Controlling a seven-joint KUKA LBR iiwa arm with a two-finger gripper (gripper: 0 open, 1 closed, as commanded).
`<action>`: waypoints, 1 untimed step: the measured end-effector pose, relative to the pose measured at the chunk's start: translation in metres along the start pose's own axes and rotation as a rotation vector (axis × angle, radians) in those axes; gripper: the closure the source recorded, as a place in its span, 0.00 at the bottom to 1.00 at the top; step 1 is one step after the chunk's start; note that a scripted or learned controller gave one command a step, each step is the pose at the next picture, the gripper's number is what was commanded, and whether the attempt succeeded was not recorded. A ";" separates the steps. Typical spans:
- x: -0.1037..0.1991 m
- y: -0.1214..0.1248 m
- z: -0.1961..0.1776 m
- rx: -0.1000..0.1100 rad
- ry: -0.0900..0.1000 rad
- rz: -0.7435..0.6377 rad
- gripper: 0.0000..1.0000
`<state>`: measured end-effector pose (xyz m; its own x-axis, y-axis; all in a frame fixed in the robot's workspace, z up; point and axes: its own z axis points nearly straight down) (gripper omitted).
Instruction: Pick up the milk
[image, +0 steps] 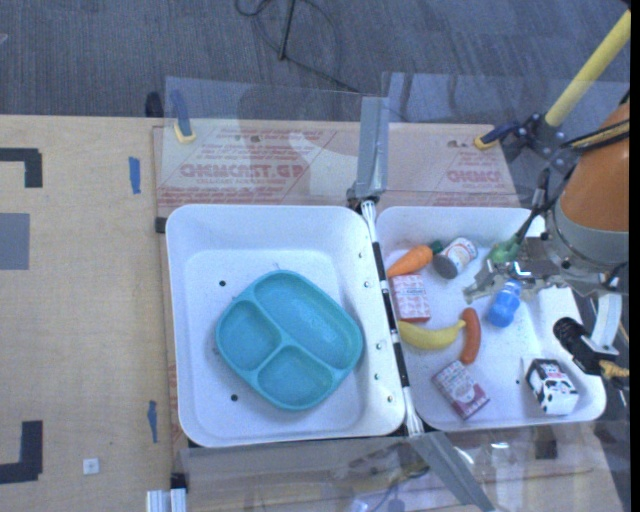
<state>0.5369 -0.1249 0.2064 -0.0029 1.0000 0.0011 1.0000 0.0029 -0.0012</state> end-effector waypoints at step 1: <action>-0.019 0.024 -0.032 -0.005 -0.002 -0.048 0.00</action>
<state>0.5614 -0.1443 0.2380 -0.0511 0.9987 -0.0011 0.9987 0.0511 0.0037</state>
